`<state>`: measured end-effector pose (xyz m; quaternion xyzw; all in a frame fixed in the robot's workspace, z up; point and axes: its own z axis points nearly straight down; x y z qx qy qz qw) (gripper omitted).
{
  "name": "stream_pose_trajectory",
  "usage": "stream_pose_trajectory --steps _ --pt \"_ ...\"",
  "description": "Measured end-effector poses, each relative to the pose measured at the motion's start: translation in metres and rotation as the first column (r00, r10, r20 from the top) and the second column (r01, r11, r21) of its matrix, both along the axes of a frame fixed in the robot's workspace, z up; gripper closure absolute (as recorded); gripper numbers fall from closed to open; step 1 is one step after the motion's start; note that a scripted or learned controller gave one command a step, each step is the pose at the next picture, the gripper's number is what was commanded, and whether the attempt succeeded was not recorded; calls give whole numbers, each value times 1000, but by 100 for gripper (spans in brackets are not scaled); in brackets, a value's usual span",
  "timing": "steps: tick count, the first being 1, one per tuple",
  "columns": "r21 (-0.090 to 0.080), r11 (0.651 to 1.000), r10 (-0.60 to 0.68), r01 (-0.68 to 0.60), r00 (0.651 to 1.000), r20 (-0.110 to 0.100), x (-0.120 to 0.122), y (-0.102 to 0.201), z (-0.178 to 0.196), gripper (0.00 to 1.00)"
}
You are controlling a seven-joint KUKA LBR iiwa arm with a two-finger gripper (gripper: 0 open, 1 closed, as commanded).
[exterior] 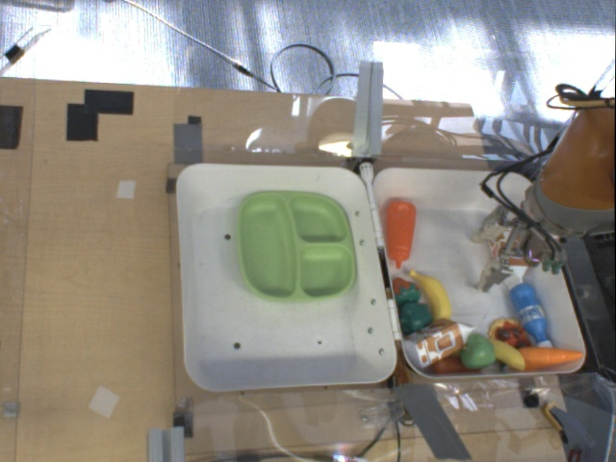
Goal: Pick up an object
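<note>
Toys crowd the right bin's (452, 186) near corner, carrot (551, 358) by bottle (530, 314), while the tool (505, 250) hangs above bare floor beside them, prongs seemingly apart, gripping nothing, likely lining up a grab.

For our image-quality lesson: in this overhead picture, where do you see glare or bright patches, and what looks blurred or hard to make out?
In the camera view, strong glare sits on the clear sheet behind the bins and on the striped floor beyond the bench; the left bin is evenly lit with soft shading at its near rim; the gripper is a cluttered tangle of wires, hard to resolve; the toys in the right bin stay reasonably sharp.
</note>
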<state>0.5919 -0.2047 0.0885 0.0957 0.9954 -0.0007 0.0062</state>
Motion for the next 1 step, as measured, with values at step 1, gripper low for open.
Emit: stream_pose_trajectory --steps 1 --pt "1 994 -109 109 994 1 -31 22 1 0"
